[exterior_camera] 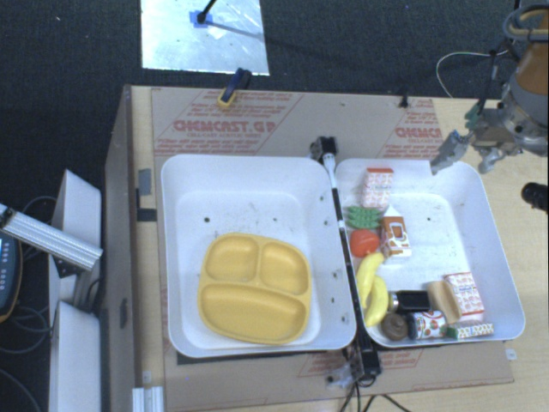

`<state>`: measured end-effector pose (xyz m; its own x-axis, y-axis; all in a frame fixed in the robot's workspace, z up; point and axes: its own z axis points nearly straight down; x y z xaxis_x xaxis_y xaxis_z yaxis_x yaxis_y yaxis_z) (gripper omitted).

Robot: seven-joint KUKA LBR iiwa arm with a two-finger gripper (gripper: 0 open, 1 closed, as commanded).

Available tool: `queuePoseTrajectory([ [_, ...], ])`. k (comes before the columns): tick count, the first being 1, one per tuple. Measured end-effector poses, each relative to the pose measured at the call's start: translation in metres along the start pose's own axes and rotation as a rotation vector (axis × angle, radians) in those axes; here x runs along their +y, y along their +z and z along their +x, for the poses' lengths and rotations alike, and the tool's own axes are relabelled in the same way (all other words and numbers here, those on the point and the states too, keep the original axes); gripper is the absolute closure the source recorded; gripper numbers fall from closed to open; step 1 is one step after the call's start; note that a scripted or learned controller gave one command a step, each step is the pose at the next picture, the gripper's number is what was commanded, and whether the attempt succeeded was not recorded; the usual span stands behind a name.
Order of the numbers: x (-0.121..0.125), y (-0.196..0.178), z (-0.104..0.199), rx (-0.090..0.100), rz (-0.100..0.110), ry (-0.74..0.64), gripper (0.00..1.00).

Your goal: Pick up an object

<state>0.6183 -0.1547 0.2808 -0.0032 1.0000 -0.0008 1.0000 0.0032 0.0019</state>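
Yellow tray (254,287) in left bin (184,196); banana (372,287), tomato (364,242) in right bin (497,256)

You're looking down on the table (257,114) with two white bins side by side. The left bin (184,204) holds a yellow divided tray (255,288). In the right bin (493,230) a banana (371,288) lies along the left wall, with a red tomato-like piece (364,242) just above it and small cartons (378,187) near the top. More packets and a dark can (395,325) crowd the lower edge. Your claw (470,154) hovers over the right bin's upper right corner, its fingers apparently spread and bare.
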Motion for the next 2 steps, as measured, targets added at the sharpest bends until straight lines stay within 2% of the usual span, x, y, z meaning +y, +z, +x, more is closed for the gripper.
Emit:
queuePoseTrajectory([
  [1, -0.035, 0.084, 0.021, 0.001, 0.003, 0.002, 0.0],
  [2, -0.034, 0.196, 0.027, 0.001, 0.001, 0.001, 0.0],
])
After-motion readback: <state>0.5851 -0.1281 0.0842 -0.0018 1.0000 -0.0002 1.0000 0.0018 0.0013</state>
